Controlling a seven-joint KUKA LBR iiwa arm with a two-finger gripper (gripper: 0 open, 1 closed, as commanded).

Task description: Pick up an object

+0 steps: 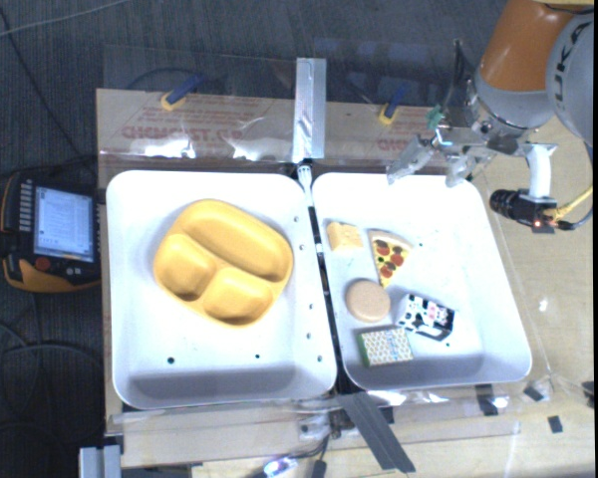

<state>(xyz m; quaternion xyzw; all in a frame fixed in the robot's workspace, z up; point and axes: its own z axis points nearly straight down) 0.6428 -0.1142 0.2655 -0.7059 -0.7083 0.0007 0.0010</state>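
Tool (434, 164) spread wide, nothing between fingers, hovering over right bin (498, 267) far rim; pizza slice (388, 254), round cookie (368, 301) clustered below, ungrasped.

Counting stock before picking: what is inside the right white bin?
In the right white bin: tan block, pizza slice, round tan disc, black-and-white item, patterned green square. Anything beneath them is hidden.

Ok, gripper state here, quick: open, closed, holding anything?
Gripper: jaws open, spread apart, holding nothing, above the far rim of the right bin.
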